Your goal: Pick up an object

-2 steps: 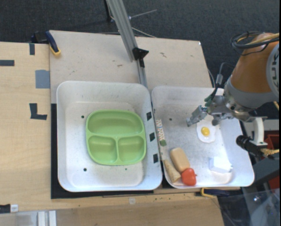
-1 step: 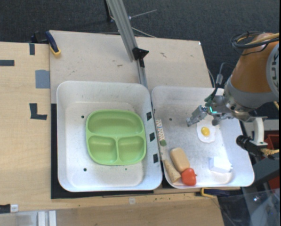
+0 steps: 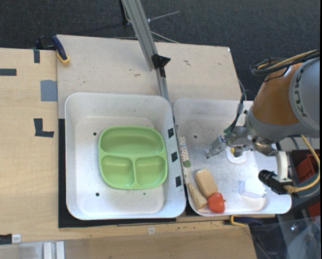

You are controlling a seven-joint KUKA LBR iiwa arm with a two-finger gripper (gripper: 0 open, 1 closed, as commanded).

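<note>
My gripper (image 3: 224, 150) hangs over the middle of the right bin (image 3: 204, 115), open, with bare bin floor between its fingers. A small white round object (image 3: 237, 156) lies just right of the gripper, under the wrist. Toward the bin's front lie a tan bread-like roll (image 3: 206, 182), a red tomato-like object (image 3: 216, 202) and a thin brown stick (image 3: 196, 196) along the left wall. A pale, clear-looking object (image 3: 252, 191) rests at the front right corner.
The left bin (image 3: 80, 144) holds a green divided plate (image 3: 132, 156). A grey metal pole (image 3: 144, 34) slants in from the top down to the seam between the bins. The arm's body (image 3: 282, 107) covers the right bin's right edge.
</note>
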